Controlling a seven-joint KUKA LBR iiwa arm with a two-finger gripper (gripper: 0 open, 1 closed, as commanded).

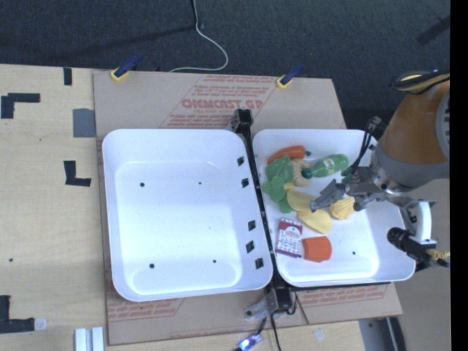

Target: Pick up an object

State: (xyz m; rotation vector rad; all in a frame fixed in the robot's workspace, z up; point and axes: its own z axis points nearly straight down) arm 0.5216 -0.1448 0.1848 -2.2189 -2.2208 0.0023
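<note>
Left bin (175, 210) bare white; right bin (365, 269) crowded with green leafy toy (278, 175), red-and-white carton (289, 238), orange block (317, 248), green bottle (327, 166), yellow pieces (307, 209); gripper (327, 196) low among them, finger state undeterminable.

We note the arm (420, 134): rounded grey casing with a broad orange band (413, 126) above the wrist. Below it, a darker grey wrist block; the gripper (329, 196) is dark metal, slim. A black cable (364, 152) runs alongside.
</note>
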